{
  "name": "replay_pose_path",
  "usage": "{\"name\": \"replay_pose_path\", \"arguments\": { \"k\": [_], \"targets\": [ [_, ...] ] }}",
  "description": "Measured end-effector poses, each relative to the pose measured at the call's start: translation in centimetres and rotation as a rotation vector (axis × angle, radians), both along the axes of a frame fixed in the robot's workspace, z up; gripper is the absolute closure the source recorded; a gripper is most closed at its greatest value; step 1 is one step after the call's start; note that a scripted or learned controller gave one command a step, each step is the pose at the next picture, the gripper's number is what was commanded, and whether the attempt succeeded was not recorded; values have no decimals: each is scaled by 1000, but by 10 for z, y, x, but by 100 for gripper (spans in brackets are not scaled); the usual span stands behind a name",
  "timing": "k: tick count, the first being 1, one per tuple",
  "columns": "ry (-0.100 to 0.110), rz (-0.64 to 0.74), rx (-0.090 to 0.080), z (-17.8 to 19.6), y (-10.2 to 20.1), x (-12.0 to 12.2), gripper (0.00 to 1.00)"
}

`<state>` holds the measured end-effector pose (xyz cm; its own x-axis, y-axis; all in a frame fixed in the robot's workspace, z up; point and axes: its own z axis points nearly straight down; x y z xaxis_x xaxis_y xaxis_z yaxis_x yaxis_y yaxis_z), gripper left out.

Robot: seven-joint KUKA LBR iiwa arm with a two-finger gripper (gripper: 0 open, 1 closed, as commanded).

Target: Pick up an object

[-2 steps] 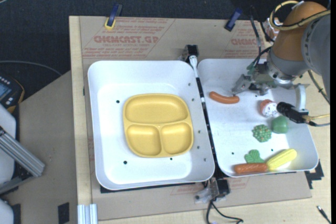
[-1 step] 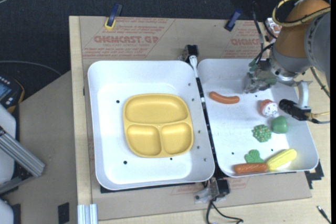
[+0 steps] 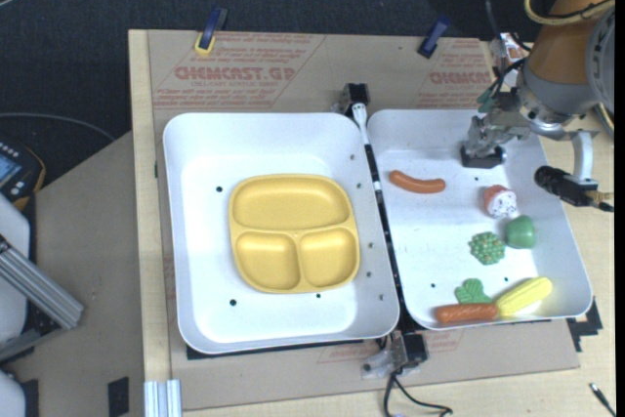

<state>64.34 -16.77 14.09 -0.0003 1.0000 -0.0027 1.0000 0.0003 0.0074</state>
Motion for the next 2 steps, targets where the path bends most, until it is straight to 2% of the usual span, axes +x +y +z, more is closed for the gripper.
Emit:
{"name": "replay_pose_path", "arguments": {
  "k": [2],
  "targets": [
    [0,0,0,88,-7,1,100]
  ]
}}
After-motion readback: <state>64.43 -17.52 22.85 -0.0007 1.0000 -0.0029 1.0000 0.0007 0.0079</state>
